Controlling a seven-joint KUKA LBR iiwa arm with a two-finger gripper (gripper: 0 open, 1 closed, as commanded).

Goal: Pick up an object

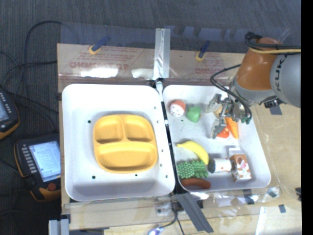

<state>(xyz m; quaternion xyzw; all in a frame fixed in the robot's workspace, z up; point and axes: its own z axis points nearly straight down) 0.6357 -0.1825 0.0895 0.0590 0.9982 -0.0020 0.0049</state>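
My gripper (216,116) hangs low over the back of the right bin (254,146) with its two fingers spread open, one toward the bin's back and one toward its front. An orange carrot (231,128) lies just to the right of the front finger (216,130), beside it rather than between the fingers. A green piece (193,113) and a red-and-white ball (177,108) lie to the gripper's left. A yellow banana (194,151) lies toward the front of it.
At the right bin's front are a green bumpy toy (191,169), a brown sausage (195,183), a white bottle with a dark cap (220,166) and a small brown-and-white carton (239,167). The left bin (78,106) holds a yellow divided plate (125,142).
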